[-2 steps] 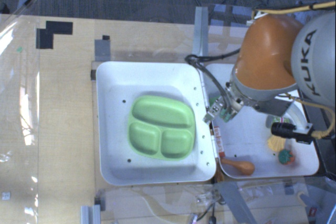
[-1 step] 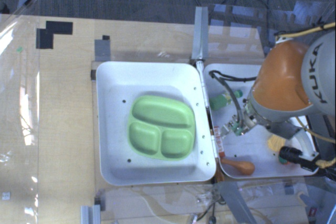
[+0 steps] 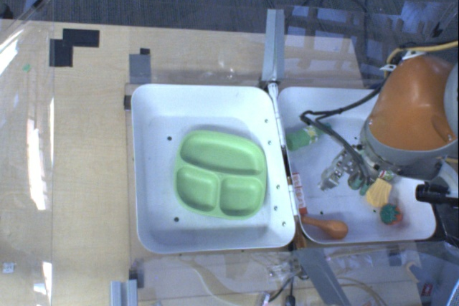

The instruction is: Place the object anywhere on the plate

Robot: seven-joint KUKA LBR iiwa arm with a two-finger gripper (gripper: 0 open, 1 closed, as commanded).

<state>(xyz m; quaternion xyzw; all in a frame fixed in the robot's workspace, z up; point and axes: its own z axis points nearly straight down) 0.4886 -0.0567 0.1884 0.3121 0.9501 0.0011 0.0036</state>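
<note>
**Arm over the right bin, green plate waiting in the left**

Bench with two shallow white bins side by side, seen from above at a slant. The left bin (image 3: 147, 175) holds a green plate (image 3: 220, 173) with three compartments: one long section at the far side and two smaller ones at the near side. The plate lies flat near the middle of its bin and carries nothing.

The right bin (image 3: 315, 100) contains the loose objects. A green object (image 3: 300, 138) lies near the bin's left wall, toward the far side. A brown, pear-shaped object (image 3: 326, 226) rests at the near left corner, just beside the divider between the bins. A yellow block (image 3: 379, 192) and a small red-and-green object (image 3: 389, 214) lie close together toward the near right.

The arm (image 3: 410, 115), with its orange band, reaches in from the right above this bin. Its gripper (image 3: 341, 173) points down and to the left, over bare floor in the middle of the bin, between the green object and the yellow block. The fingers appear spread, with nothing visible between them. All candidate objects remain in the right bin, apart from the plate.
</note>
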